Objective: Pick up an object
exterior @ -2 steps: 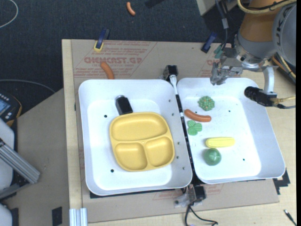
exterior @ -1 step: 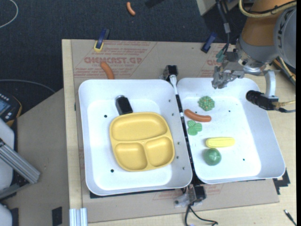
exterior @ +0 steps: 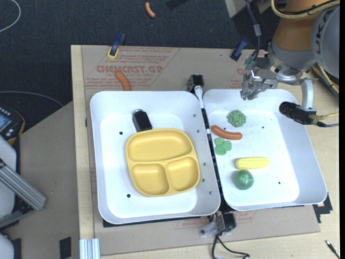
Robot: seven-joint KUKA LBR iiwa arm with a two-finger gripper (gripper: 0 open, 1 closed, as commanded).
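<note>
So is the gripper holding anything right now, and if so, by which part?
Nothing is seen held. The gripper hangs over the far rim of the right bin, above and apart from the broccoli, with no object between its fingers.

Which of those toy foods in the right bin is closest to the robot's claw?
The bumpy green broccoli, at the top of the group, just below the gripper; the others lie lower.

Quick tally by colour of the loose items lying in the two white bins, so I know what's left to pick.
Green: 3 - broccoli, small green piece, green ball
Yellow: 2 - divided plate, corn cob
Orange-red: 1 - sausage
Black: 1 - black block
Total: 7
</note>
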